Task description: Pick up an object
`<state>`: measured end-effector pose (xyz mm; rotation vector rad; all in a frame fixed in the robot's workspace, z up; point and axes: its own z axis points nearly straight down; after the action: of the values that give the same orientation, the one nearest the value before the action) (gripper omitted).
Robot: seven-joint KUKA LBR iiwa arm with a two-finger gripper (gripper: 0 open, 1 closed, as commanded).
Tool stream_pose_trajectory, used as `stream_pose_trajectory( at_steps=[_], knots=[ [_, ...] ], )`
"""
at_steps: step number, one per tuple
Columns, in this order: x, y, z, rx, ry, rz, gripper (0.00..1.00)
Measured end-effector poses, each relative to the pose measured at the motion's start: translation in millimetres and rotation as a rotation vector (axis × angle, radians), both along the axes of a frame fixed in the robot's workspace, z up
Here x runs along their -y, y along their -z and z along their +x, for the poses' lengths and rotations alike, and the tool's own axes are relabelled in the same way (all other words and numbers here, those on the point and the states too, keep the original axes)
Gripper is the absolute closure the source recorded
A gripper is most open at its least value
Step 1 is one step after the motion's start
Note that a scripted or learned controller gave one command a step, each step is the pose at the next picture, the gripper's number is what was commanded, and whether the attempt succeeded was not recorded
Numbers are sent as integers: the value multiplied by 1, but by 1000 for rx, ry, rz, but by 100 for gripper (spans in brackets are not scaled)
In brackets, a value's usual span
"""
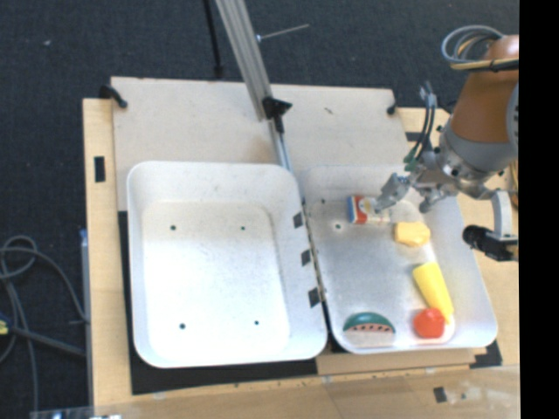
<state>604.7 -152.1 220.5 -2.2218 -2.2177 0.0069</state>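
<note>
Over the right bin point(472, 317), claw point(390, 195) hovers beside a small can point(359, 209)

A light wooden surface point(100, 234) sits on a dark carpet floor point(52, 42). A pale board point(192, 120) lies on top. Black cables point(26, 278) curl on the floor.

no legible text, small can's point(358, 209) label too blurred to read
</note>
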Motion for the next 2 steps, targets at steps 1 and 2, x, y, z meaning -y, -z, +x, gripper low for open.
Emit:
stream_pose_trajectory(
  at_steps=[1,2],
  knots=[
    [-1,49,-10,1,1,0,0],
    [0,111,-16,0,1,0,0]
  ],
)
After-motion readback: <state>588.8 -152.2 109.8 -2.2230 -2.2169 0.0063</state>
